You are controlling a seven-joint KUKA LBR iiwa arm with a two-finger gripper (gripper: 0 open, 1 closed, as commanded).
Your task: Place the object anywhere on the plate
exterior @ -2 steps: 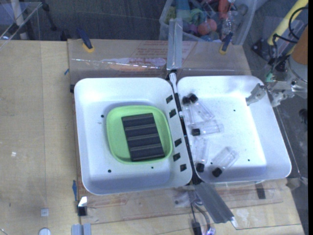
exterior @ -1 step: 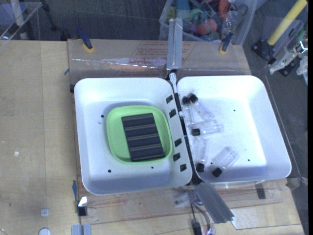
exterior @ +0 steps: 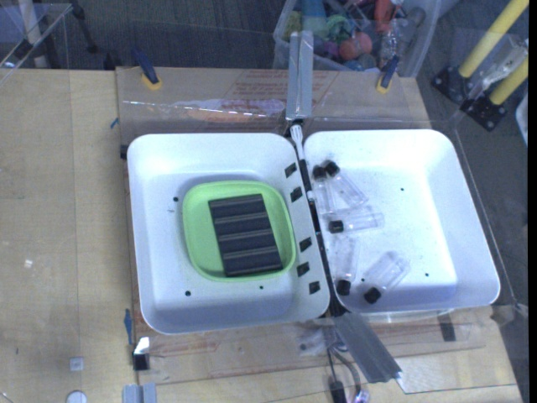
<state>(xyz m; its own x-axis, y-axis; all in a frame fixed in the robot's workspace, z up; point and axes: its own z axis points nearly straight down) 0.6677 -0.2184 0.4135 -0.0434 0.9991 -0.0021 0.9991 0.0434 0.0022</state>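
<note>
a square lime-green plastic plate [exterior: 197, 246] sits in the left shallow white bin [exterior: 151, 225], with a black ribbed rectangular block [exterior: 245, 235] lying flat on it. several clear plastic vials with black caps [exterior: 357, 221] lie scattered along the left side of the right shallow white bin [exterior: 436, 217]. both bins rest on the wooden desk [exterior: 59, 225]. with no view of the pincer, its opening cannot be told.

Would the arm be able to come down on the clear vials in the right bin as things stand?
Probably yes: the vials lie uncovered in the right bin, nothing above them. Several crowd against the divider wall, which could hamper a grasp.
</note>
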